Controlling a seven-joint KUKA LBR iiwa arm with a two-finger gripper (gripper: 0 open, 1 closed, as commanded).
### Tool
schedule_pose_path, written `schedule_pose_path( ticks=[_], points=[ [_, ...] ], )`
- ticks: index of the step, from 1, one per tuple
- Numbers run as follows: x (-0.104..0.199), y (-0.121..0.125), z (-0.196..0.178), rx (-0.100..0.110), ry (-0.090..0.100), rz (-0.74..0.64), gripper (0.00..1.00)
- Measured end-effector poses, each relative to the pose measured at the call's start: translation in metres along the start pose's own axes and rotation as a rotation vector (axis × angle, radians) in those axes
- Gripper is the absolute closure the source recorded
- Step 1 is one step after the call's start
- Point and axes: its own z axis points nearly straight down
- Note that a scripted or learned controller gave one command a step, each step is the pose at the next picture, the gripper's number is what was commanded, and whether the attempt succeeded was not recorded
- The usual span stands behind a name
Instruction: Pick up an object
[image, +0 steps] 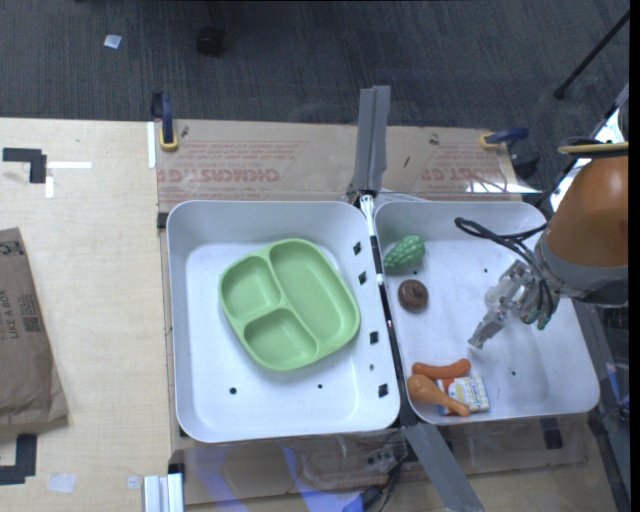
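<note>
My gripper (487, 320) hangs over the middle of the right bin (540, 390), open, with nothing between its fingers. To its left lie a green knobbly object (404, 252) near the bin's back left corner and a small brown round object (413, 293) just below that. At the front of the bin, below and left of the gripper, are two orange carrot-like pieces (441, 370) and a small white and blue packet (471, 393) beside them. None of these touches the gripper.
The left bin (200, 400) holds a green divided plate (290, 303). A metal divider (373, 140) runs between the bins at the back. Black cables (500, 238) loop from the arm over the right bin's back. A brown paper bag (25, 330) lies far left.
</note>
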Motion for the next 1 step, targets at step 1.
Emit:
schedule_pose_path(
  ticks=[1],
  points=[
    [0.0068,0.0841,0.0006,0.001,0.0,0.493,0.0]
  ],
)
